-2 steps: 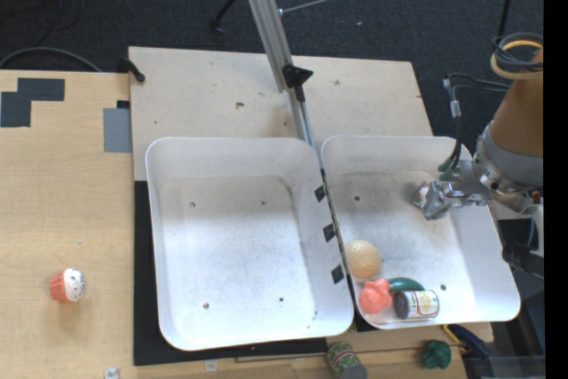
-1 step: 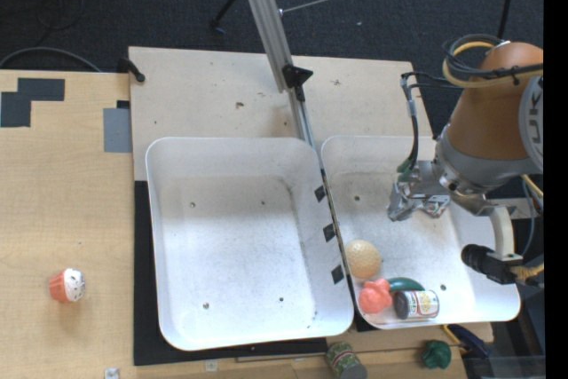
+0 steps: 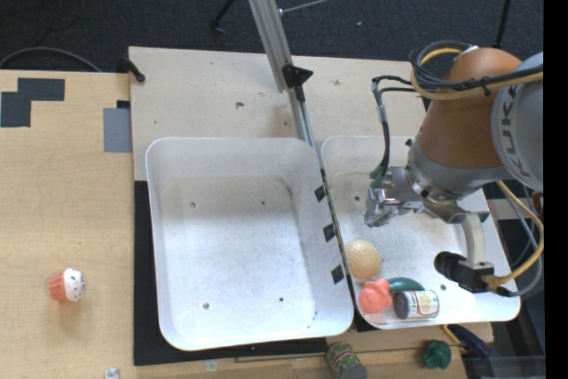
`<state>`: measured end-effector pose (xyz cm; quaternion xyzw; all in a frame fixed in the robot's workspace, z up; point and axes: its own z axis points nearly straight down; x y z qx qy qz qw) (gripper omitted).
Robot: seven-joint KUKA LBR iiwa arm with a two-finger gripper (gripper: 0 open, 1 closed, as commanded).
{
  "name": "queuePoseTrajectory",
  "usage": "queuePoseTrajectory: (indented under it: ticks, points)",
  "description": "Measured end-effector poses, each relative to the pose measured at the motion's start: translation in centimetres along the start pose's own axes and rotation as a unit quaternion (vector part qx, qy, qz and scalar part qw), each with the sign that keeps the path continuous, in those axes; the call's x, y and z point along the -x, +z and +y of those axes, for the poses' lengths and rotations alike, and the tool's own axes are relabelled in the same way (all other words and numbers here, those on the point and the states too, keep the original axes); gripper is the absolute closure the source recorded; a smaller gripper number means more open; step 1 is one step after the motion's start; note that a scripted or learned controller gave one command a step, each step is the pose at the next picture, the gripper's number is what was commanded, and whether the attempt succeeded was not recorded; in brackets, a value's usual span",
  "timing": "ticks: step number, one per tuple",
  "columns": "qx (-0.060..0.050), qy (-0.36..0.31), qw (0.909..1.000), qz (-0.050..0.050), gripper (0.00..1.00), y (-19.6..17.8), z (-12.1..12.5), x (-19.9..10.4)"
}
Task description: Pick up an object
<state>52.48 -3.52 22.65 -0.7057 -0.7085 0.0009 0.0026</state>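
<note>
While jaws (image 3: pixel 383 207) hover, tan ball (image 3: pixel 363 258) below, apart.

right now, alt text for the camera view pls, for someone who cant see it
A grey and orange arm reaches from the right over the right bin, its gripper above a tan ball, a pink object and a small jar. A small red and white toy lies outside the bins.
</note>
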Motion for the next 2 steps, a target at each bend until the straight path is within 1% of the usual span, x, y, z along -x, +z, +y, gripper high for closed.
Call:
queuePoseTrajectory:
  ticks: [1, 2]
  points:
    - [0.000, 0.000, 1.0000, 0.000, 1.00, 0.8, -0.6, -4.7]
    - [0.001, 0.000, 1.0000, 0.000, 1.00, 0.6, 0.0, -9.7]
